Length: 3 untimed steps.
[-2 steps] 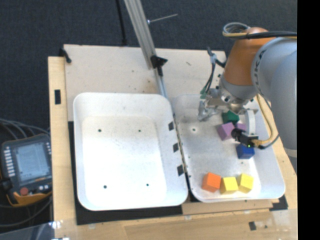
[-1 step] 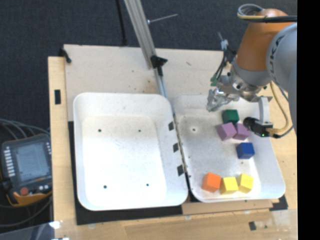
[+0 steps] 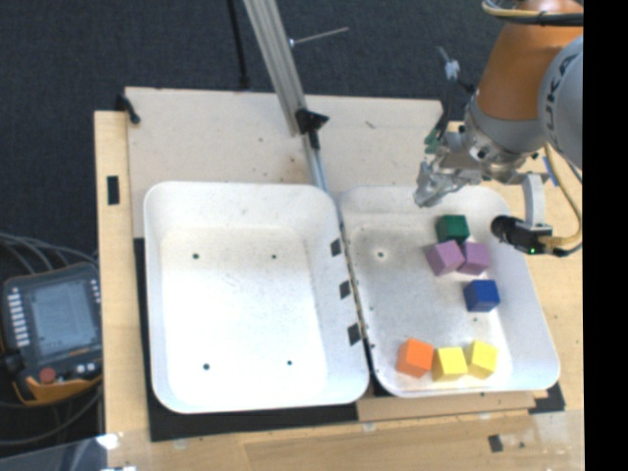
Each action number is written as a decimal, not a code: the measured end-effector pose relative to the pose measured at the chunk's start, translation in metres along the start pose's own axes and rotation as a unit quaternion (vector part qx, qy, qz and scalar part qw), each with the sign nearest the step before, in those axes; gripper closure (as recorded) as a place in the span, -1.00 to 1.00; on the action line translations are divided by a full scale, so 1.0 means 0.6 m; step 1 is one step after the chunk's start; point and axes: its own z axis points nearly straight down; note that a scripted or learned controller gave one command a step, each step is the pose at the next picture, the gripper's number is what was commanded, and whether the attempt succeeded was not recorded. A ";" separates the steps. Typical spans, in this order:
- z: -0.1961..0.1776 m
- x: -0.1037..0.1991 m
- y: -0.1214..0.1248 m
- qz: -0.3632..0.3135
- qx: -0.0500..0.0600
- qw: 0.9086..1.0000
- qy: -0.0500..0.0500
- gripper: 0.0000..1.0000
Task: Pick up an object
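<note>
- The left bin (image 3: 245, 292) on the counter (image 3: 216, 130) holds no blocks, so nothing the arm could pick lies on that side.
- The right bin (image 3: 392, 292) holds all the blocks: orange block (image 3: 415, 357), yellow block (image 3: 451, 362) and a second yellow block (image 3: 483, 358) in a row along its near edge.
- Further back sit two purple blocks (image 3: 457, 257) touching each other, a blue block (image 3: 481, 294) just below them, and a green block (image 3: 452, 228) just above them.
- Every block rests on the bin floor; none is lifted, so I judge the pick not yet done, with the approach under way at most.
- The jaws (image 3: 432, 186) hang over the far edge of the right bin, just up and left of the green block, which is the nearest candidate; they grip nothing.
- Whether they stand spread or closed, I cannot tell from here.
- Left to do: settle on a block, come down around it, close, lift.
</note>
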 end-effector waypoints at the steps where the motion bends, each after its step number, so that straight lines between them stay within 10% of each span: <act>1: 0.007 0.083 -0.008 -0.005 0.003 1.000 0.001 1.00; 3: 0.011 0.226 0.011 -0.005 0.002 1.000 0.001 1.00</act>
